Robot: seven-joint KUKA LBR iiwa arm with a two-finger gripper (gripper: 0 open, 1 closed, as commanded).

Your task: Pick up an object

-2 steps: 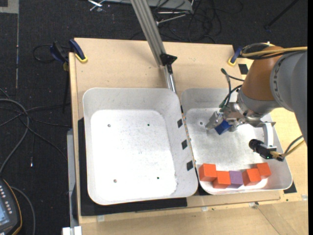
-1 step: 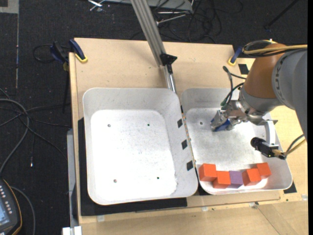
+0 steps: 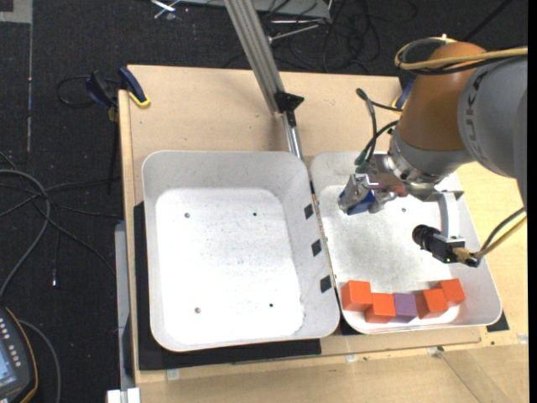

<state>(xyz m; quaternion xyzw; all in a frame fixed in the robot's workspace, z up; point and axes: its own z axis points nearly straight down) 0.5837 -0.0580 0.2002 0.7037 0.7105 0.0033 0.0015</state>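
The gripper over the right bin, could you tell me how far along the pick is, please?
Nothing looks picked yet. The gripper hangs over the right bin, near its far end. The orange blocks and the purple block lie along the near wall, apart from it. Reaching and grasping one remains.

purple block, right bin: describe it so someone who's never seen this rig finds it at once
Look at the right-hand white bin, the one under the arm. Along its near edge runs a row of small blocks; the purple block sits in that row, right of centre, with an orange block on its left and another on its right. It is the only block in the row that isn't orange.
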